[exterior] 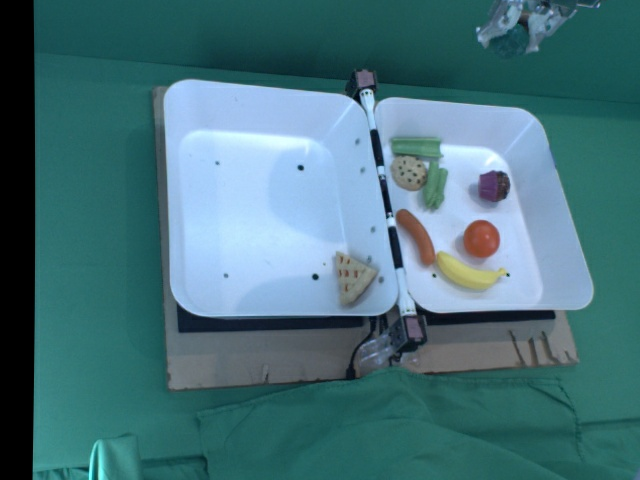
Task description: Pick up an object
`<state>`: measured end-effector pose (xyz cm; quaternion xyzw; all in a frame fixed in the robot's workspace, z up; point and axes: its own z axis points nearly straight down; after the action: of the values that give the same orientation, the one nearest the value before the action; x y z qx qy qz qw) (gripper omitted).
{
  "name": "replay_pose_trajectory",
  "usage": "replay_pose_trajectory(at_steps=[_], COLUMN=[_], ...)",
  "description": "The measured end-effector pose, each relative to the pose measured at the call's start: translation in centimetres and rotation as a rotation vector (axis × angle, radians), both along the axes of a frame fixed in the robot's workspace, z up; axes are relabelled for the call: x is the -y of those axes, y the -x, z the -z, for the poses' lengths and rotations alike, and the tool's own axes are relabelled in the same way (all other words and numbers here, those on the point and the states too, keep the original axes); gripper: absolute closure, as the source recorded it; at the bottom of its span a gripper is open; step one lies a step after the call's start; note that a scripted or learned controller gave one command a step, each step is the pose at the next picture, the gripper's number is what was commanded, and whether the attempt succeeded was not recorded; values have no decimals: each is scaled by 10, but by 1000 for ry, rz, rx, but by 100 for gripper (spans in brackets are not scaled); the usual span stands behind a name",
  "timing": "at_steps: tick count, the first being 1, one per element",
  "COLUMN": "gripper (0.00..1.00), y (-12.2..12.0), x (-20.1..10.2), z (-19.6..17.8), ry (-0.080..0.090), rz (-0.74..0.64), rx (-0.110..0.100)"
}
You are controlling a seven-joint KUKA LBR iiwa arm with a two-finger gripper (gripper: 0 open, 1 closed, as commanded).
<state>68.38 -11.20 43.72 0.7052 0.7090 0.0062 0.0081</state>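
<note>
Gripper (522,28) high above right bin (560,258), grip state impossible to tell. Banana (469,273) near bin's front, long axis across, tip pointing right. Sausage (415,236) lying diagonally beside it.

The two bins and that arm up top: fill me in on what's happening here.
The gripper hangs above the bench, beyond the right bin, touching nothing. That bin holds a banana, tomato, sausage, cookie, cupcake and green vegetables. The left bin holds a pie slice. Nothing is picked yet.
</note>
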Motion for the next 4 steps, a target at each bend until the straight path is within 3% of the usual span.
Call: replay_pose_trajectory(at_steps=[1,2,3,4], gripper=[100,100,100,100], y=[12,-17,4,-17], x=[80,23,78,75], z=[8,-44,-20,-28], ry=[4,1,0,3], rz=[17,4,14,9], rx=[-13,-7,-20,-12])
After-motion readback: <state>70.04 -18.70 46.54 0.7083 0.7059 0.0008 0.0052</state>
